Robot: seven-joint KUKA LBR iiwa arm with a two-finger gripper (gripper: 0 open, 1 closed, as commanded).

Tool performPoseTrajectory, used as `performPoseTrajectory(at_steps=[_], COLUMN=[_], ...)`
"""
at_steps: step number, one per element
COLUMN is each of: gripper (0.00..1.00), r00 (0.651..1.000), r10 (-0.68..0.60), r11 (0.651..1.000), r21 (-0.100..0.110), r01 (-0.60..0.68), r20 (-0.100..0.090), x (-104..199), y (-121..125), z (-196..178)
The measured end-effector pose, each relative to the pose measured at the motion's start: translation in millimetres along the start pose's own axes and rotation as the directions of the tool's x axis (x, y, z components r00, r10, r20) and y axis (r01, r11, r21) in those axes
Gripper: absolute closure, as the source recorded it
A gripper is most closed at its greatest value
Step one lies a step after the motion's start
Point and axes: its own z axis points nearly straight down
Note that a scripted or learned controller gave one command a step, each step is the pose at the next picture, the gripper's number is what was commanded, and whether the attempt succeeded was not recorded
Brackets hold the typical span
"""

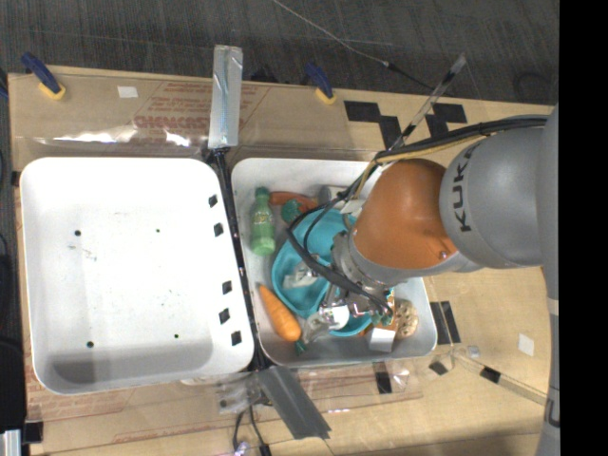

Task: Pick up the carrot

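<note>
The carrot [279,314] is orange and lies slantwise near the front left corner of the right bin [418,342], close to its left wall. My gripper [329,317] hangs low in that bin, just right of the carrot's thick end, over a teal bowl-like thing [296,278]. Nothing shows between the gripper and the carrot. The grey arm with its orange band [404,218] covers much of the bin's middle and right.
A green bottle [262,222] stands along the right bin's left wall, with another orange item [288,199] behind it. A small brown and white item [401,318] lies at the front right. The left bin [57,183] adjoins across the divider.
</note>
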Motion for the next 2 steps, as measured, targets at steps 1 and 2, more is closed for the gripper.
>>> performPoseTrajectory(at_steps=[1,2], gripper=[0.00,1.00], r00=[0.995,0.995], r10=[0.104,0.101], r11=[0.995,0.995], r21=[0.001,0.004], r01=[-0.104,-0.101], r20=[0.002,0.003], x=[6.5,5.3], y=[30.4,29.1], z=[-0.3,-10.9])
